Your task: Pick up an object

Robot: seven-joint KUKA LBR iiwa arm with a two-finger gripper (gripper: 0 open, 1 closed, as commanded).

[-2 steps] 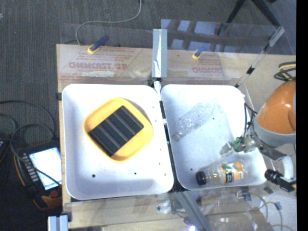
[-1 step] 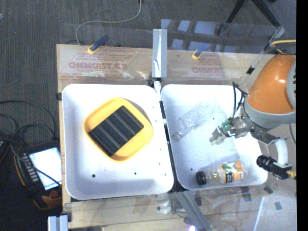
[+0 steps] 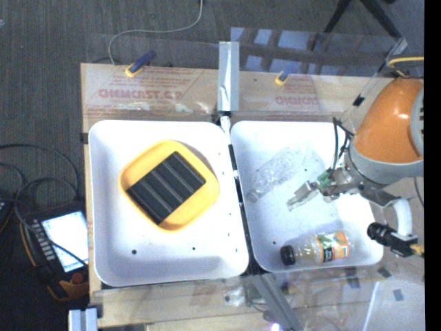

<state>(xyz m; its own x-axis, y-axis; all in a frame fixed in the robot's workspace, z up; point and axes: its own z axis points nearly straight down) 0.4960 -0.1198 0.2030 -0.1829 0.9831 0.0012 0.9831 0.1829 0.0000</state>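
My gripper (image 3: 304, 194) hangs low over the middle of the right bin (image 3: 358, 135), reaching in from the right under the arm's orange band. Just to its upper left lies a crumpled clear plastic item (image 3: 277, 170), a little apart from the gripper tip. A small bottle (image 3: 318, 248) with a black cap and an orange label lies on its side along the bin's front wall, below the gripper. In the left bin (image 3: 110, 143) rests a yellow rounded block with a black ribbed top (image 3: 169, 185). I see nothing held in the gripper.
A metal strip (image 3: 227, 81) stands behind the seam between the bins. Yellow clamps (image 3: 139, 63) hold the board at the back. A tablet and cables (image 3: 58, 236) lie on the floor at the left.
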